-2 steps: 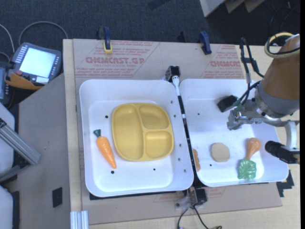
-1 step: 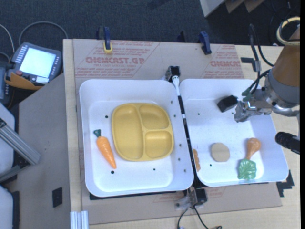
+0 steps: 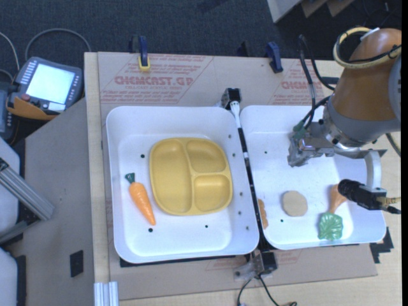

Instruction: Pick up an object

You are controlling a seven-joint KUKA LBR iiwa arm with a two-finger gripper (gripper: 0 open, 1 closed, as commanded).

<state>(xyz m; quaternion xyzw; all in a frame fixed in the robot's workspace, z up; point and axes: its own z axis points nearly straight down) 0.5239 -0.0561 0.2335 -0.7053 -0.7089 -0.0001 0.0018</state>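
The claw hangs over the upper middle of the right bin, above bare white floor, with nothing visible between its tips; whether it is released or clenched I cannot tell from this slanted view.

The nearest candidates lie toward 6 o'clock from it. A round tan cookie-like disc sits almost straight down-frame. A green leafy toy lies at about 5 o'clock, near the bin's lower edge, and an orange cone-shaped piece lies just above it, partly behind a black fitting on the arm. A small orange piece rests against the bin's left wall at about 7 o'clock.

The left bin holds a yellow divided plate with a toy carrot at its 9 o'clock, well apart from the claw.

The disc looks the best choice: it stands clear of walls and neighbours, so the claw can travel toward 6 o'clock, centre over it and straddle its width before descending. Being flat, it probably needs the tips brought right down to the bin floor. The leafy toy seems riskier so close to the rim.
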